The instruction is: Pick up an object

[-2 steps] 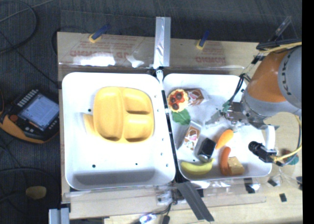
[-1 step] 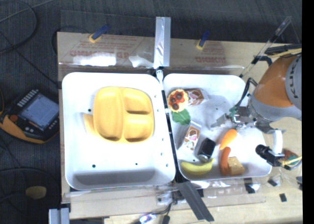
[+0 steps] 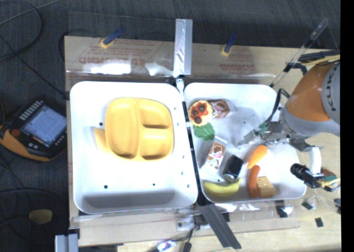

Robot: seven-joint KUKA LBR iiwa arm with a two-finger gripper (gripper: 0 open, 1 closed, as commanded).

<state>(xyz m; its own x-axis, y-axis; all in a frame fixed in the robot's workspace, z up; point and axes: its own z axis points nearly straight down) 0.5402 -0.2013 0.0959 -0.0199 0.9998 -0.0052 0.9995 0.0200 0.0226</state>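
My gripper (image 3: 253, 135) hangs over the middle of the right bin (image 3: 243, 93), reaching in from the right below the arm's orange band. Just below it lies an orange carrot (image 3: 256, 155), with a red sausage (image 3: 252, 181) and a tan block (image 3: 266, 187) nearer the front wall. To the left are a black block (image 3: 233, 167), a small patterned carton (image 3: 216, 154), a green leaf (image 3: 204, 131), a round pizza toy (image 3: 199, 111) and a brown packet (image 3: 220, 107). A banana (image 3: 222, 188) lies along the front wall. Nothing shows in the gripper's grasp.
The left bin (image 3: 88, 190) holds a yellow compartment tray (image 3: 138, 128). A handheld device with a screen (image 3: 38, 129) lies on the floor to the left. The back right part of the right bin is bare white floor.
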